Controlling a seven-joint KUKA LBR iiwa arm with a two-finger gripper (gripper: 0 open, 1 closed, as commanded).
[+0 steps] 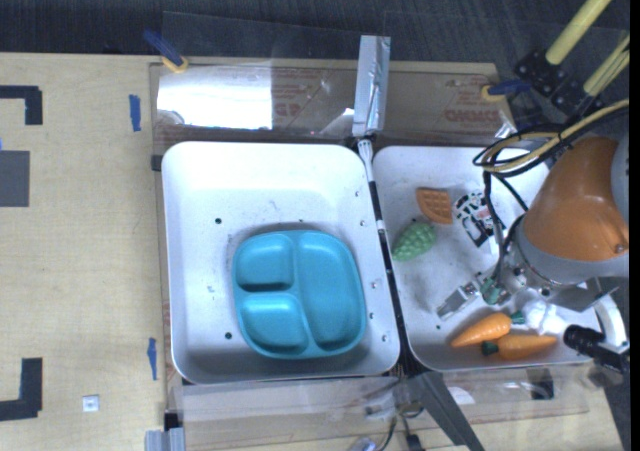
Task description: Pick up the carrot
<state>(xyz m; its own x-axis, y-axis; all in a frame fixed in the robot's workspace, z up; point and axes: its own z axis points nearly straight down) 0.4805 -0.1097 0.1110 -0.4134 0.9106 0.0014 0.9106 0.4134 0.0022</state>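
1. Lying untouched at the near edge of the right shallow white plastic bin [425, 344]: orange tapered plastic carrot [481, 330].
2. Hovering just above it: metal two-finger gripper [462, 297], jaws' state cannot be told.
3. Remaining: descent, grasp, lift.

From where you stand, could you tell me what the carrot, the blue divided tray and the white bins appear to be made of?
The carrot looks like moulded plastic: uniform orange with a smooth, slightly shiny skin. The blue divided tray seems to be plastic too, an even matte turquoise with soft rounded edges. The white bins look like thin, glossy plastic or enamelled metal; the view leaves that open.
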